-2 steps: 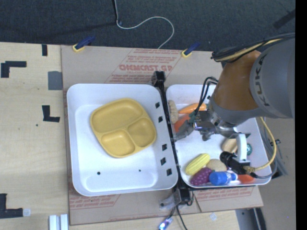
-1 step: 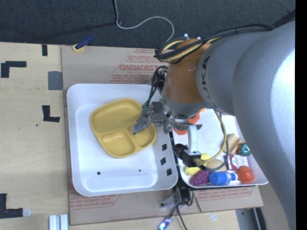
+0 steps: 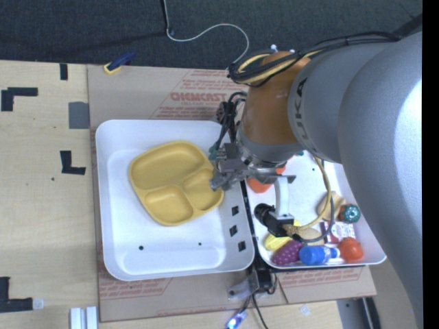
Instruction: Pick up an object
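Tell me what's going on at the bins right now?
The KUKA arm reaches in from the right, with its gripper down at the right edge of the yellow divided tray in the left bin. I can't tell whether it has a grip. The right bin holds a pile of small items, among them purple grapes and a blue piece.

A yellow divided tray [image 3: 175, 181] lies in a white bin [image 3: 116, 252]; the purple item [image 3: 287, 253] looks like grapes.

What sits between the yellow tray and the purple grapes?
The left bin's right rim, with black marks, and the black gap between bins separate the yellow tray from the grapes.
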Controlling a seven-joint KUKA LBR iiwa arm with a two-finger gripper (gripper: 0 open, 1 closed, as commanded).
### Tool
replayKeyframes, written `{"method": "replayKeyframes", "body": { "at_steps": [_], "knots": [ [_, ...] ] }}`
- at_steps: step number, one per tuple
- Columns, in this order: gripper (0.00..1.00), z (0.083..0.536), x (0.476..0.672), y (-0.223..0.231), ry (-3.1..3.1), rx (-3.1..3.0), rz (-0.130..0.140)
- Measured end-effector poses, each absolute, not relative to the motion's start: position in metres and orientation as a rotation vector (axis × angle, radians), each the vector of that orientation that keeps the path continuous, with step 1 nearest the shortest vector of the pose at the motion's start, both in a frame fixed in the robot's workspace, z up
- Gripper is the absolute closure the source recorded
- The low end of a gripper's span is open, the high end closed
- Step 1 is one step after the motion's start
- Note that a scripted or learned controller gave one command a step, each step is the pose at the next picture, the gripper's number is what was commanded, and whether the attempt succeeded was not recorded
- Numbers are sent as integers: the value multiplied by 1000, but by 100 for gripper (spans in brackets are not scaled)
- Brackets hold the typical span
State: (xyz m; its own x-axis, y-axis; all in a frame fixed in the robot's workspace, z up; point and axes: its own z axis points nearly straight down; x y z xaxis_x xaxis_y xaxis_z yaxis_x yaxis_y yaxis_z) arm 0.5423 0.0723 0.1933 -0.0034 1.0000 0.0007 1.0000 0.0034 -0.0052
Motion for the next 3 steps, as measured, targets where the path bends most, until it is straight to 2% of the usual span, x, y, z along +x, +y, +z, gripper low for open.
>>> {"method": "replayKeyframes", "body": {
  "at_steps": [1,2,3],
  "knots": [
    [100,229,501,54,-2219,-2219,3],
    [100,419,484,-10,-2227,-2233,-19],
    [100,440,484,55,-2231,-2213,-4]
  ]
}}
